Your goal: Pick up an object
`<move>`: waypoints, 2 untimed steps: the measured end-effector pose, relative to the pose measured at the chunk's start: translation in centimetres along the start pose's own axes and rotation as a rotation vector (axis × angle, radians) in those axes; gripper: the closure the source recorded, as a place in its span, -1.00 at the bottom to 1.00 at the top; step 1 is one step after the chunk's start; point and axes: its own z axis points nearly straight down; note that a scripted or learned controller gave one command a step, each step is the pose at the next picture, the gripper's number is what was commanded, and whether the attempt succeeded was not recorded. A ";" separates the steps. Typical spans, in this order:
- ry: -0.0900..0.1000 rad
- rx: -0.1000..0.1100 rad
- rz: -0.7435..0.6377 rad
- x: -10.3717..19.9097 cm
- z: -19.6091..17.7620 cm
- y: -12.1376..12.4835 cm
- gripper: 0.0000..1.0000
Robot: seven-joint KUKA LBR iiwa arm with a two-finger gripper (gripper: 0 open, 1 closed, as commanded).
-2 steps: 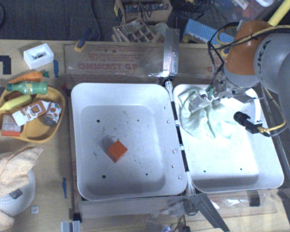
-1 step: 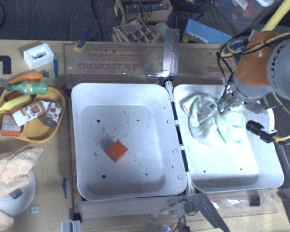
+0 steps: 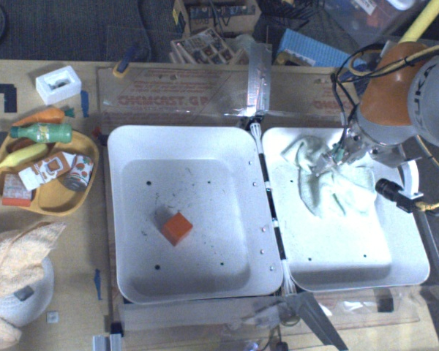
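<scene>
Orange block (image 3: 178, 228) in left bin; crumpled pale cloth (image 3: 329, 181) in right bin.

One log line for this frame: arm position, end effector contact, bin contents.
arm: over right bin | end effector: down at pale cloth, grasp unclear | left bin: orange block, untouched

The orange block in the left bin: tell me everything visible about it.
The orange block is a small cube-like piece, matte orange-red, its material unclear. It rests on the floor of the left bin, a little below centre, turned so a corner points toward the camera. A grey shadow lies on its left. Nothing touches it but the bin.
</scene>
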 end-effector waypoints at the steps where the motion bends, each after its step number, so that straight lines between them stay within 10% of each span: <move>1: 0.004 0.015 0.138 4.2 -9.3 4.8 1.00; 2: 0.001 0.015 0.427 4.9 -11.6 5.5 1.00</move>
